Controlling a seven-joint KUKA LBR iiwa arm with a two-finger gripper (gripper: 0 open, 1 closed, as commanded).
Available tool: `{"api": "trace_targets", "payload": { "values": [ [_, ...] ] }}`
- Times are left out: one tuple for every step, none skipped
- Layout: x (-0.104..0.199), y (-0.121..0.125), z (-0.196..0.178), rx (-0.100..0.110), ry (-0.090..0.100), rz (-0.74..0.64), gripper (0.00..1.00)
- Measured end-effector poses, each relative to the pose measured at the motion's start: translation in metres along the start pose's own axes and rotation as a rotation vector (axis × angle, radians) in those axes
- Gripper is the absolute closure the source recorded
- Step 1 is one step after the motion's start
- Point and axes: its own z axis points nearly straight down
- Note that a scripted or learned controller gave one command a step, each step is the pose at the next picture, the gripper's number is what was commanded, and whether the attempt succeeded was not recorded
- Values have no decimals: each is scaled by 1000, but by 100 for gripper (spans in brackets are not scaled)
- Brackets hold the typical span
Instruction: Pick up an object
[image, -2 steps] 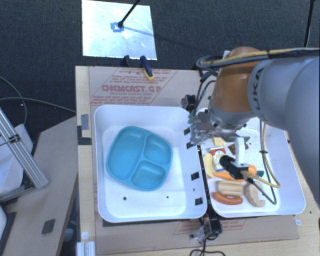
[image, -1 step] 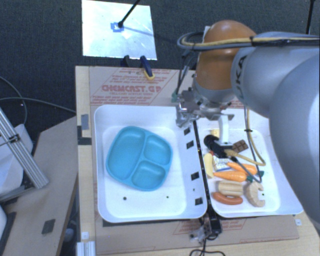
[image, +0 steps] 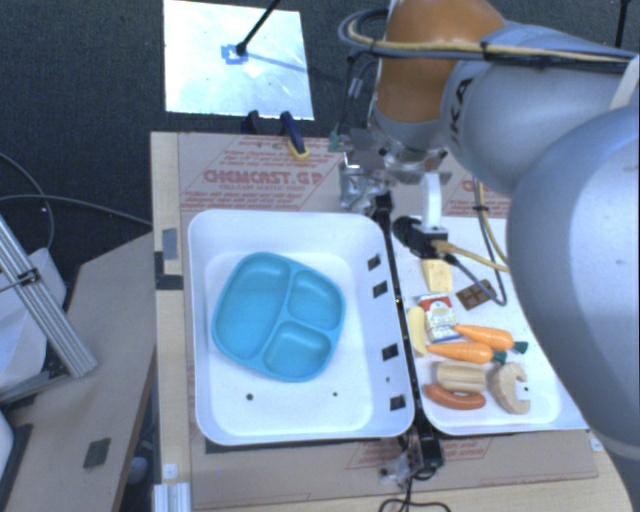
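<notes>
1. The gripper (image: 362, 190) hangs over the far rim where the 2 bins meet. Whether it is apart or together cannot be told.
2. Nearest it, in the right bin (image: 540, 405), lie a cheese wedge (image: 436, 275) and a brown square (image: 475, 295).
3. Beyond those crowd a carton (image: 440, 318), 2 carrots (image: 485, 336), and a sausage (image: 455, 398).
4. The grey arm (image: 570, 200) overhangs that bin's right side.
5. A blue plate (image: 278, 315) lies in the left bin (image: 230, 400).

Bench: pale brown board (image: 215, 165) with red lettering near its far edge.
Left bin (image: 352, 400): shallow, white, lying on the board.
Right bin (image: 545, 408): shallow, white, just beside the left bin.
</notes>
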Motion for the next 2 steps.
{"api": "trace_targets", "payload": {
  "values": [
    [-72,-57,65,16,-3,11,100],
    [-6,-57,37,5,2,-4,100]
  ]
}}
